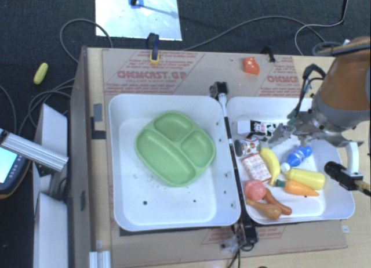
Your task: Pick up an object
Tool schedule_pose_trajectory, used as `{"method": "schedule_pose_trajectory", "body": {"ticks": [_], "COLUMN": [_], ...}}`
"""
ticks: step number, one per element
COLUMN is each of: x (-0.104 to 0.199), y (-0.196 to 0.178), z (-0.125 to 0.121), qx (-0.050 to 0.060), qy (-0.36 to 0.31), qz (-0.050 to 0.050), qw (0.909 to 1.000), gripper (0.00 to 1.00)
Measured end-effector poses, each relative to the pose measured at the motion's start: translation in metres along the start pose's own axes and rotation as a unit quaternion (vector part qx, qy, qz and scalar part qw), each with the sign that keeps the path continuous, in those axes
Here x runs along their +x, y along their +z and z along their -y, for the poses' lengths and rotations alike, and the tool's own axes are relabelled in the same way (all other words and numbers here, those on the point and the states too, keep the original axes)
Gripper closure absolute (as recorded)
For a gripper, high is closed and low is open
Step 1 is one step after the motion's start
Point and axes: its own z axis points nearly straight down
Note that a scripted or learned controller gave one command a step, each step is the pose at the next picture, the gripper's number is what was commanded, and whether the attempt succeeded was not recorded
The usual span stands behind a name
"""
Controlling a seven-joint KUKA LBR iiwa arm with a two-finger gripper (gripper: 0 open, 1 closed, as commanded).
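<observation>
Right white plastic bin point(333, 206), lower right of frame, holds the clutter. Hand point(285, 131) sits at its upper middle; spread unreadable, can't tell. Nearest isolated target: blue plastic bottle point(297, 156), just below-right. Descend centred, avoid yellow plastic banana point(270, 162) beside it.

Grey arm with orange band point(348, 81) reaching in from right, gripper point(282, 132) lowered, angled leftward

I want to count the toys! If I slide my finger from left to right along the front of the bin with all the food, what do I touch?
Pink ball → brown sausage → orange carrot, with the yellow bottle just behind the carrot.
</observation>
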Motion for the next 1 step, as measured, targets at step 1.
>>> {"method": "schedule_pose_trajectory", "body": {"ticks": [1], "x": [0.0004], "y": [0.1156], "z": [-0.0161], "qx": [-0.006], "qy": [0.000], "qz": [0.000], "qw": [1.0000], "gripper": [0.00]}}
